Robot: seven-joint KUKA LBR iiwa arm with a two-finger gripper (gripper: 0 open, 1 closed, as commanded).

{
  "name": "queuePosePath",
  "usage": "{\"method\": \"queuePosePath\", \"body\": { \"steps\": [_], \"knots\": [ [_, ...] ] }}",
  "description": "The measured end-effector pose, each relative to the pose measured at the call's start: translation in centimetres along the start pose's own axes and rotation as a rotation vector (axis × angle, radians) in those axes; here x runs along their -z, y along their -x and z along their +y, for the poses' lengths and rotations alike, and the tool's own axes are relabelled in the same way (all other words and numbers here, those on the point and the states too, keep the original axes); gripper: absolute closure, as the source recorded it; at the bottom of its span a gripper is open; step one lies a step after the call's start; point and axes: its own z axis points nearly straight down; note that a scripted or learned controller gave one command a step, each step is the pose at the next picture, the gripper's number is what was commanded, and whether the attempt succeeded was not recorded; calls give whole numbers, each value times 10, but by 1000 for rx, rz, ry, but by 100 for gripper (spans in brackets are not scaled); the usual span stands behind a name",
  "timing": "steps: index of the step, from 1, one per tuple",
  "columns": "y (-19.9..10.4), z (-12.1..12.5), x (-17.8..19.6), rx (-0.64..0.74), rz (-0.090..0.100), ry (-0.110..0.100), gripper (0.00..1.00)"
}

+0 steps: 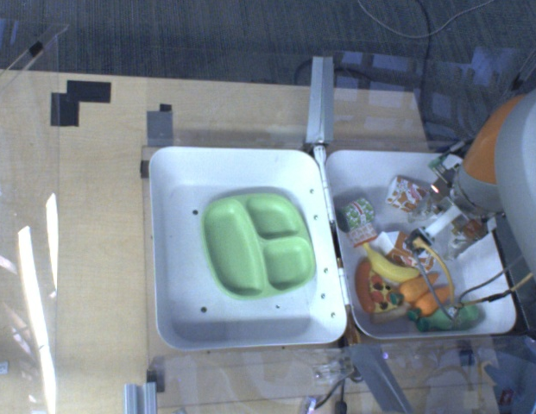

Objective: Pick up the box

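Note:
The box is small, with green, white and red print. It lies in the upper left part of the right bin, close to the wall between the bins. My gripper hangs over the middle right of that bin, to the right of the box and apart from it. A printed white packet lies between the box and the gripper. Nothing shows held in the gripper.
A banana, a pizza slice, a carrot and a green vegetable crowd the front of the right bin. A green divided plate rests in the left bin. Another packet lies under the arm.

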Motion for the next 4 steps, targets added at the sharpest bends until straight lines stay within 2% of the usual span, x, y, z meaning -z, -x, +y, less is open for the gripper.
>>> {"method": "queuePosePath", "body": {
  "steps": [1,2,3,4],
  "knots": [
    [-19,5,0,-55,-1,0,0],
    [-35,59,117,-341,-1,0,0],
    [-71,-11,27,-248,19,14,0],
    [-72,-56,22,-396,41,31,0]
  ]
}}
